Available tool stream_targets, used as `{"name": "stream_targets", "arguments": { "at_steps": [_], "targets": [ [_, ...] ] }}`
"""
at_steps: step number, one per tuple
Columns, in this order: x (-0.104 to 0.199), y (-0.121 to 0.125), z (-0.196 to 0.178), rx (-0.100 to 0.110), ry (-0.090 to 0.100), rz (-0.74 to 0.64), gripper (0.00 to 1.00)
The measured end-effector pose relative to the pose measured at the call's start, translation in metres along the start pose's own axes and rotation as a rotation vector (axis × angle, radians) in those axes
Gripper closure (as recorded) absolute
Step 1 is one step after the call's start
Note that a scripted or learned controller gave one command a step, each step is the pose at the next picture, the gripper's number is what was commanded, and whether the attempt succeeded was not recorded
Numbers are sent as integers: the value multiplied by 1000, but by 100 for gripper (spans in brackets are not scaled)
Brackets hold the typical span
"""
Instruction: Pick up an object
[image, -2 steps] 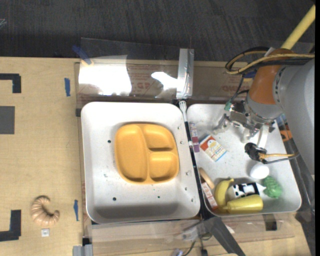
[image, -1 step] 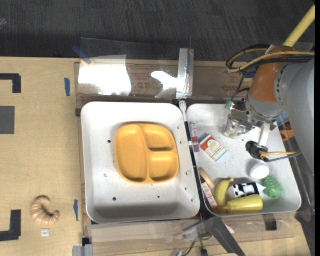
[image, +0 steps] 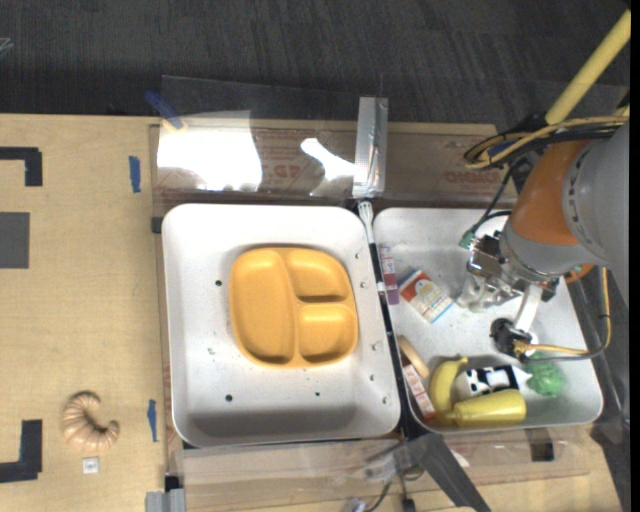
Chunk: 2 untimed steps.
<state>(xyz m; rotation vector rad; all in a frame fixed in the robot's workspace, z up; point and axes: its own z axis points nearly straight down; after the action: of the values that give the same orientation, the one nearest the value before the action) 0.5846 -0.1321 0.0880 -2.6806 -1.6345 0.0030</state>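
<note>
your hand (image: 487, 290) hangs low in the right bin (image: 585, 385); you can't tell if it's spread. nothing looks picked up yet.

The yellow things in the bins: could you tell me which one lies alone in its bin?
The yellow divided tray lies alone in the left bin. The banana shares the right bin with the hand and a green toy.

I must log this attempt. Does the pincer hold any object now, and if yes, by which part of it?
Nothing is seen held. The pincer hangs over a bare part of the right bin, beside the small carton, with no object between its fingers.
</note>
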Motion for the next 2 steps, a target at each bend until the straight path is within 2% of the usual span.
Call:
{"name": "stream_targets", "arguments": {
  "at_steps": [1,2],
  "targets": [
    [-30,9,-2,5,-2,153,100],
    [-5,-38,-16,10,-2,286,100]
  ]
}}
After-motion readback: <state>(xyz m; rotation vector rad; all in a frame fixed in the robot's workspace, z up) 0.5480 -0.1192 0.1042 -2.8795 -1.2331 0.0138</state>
